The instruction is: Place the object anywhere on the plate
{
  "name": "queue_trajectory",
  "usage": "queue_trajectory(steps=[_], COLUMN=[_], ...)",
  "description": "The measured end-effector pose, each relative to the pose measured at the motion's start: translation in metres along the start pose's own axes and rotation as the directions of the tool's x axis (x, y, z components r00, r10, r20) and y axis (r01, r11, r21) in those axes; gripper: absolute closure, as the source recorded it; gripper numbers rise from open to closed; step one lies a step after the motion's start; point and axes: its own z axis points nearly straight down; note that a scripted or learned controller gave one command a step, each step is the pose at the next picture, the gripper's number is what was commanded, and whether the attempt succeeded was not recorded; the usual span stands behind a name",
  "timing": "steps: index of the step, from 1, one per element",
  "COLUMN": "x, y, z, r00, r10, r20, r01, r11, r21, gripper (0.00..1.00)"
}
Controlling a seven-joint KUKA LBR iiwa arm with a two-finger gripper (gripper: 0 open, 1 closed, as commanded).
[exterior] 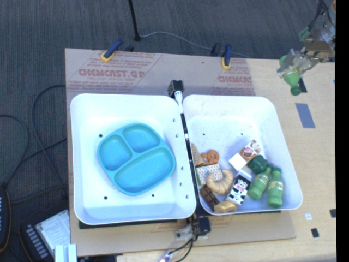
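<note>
my gripper [297, 70] sits at the far right of the camera view, raised well above the bench and outside both bins. a small green object [294, 84] hangs just under its fingertips and appears to be pinched between them, so i record the fingers as closed narrowly on it; the object's exact shape is too small to make out.

down and to the left of my gripper lies the right bin [272, 111], with a heap of toy food crowded into its near corner: two green bottles [268, 184], a croissant [221, 183], a pretzel [209, 158] and several small packets. further left again, well apart from my gripper, the left bin [82, 146] holds the blue plate [136, 158], a three-compartment dish lying flat with nothing on it.

assessment: the carry must cross the whole right bin and the ridge between the bins. risks noted: the hold looks to be at the object's upper end, so a swing could work it loose and drop it into the heap; a release too early would land it on the white bin floor beside the plate; a release from height could let it bounce or roll off the shallow dish.
</note>
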Motion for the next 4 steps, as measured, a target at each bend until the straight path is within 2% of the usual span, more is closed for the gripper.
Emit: queue_trajectory(steps=[2,3,4], x=[0.003,-0.003,-0.003], y=[-0.007,0.0,-0.005], z=[-0.016,0.022,-0.006], r00=[1.0,1.0,1.0], r10=[0.0,0.0,-0.001], r20=[-0.001,0.0,-0.001], r01=[0.0,0.0,0.001], r11=[1.0,1.0,1.0], r21=[-0.001,0.002,-0.002], gripper=[1.0,1.0,1.0])
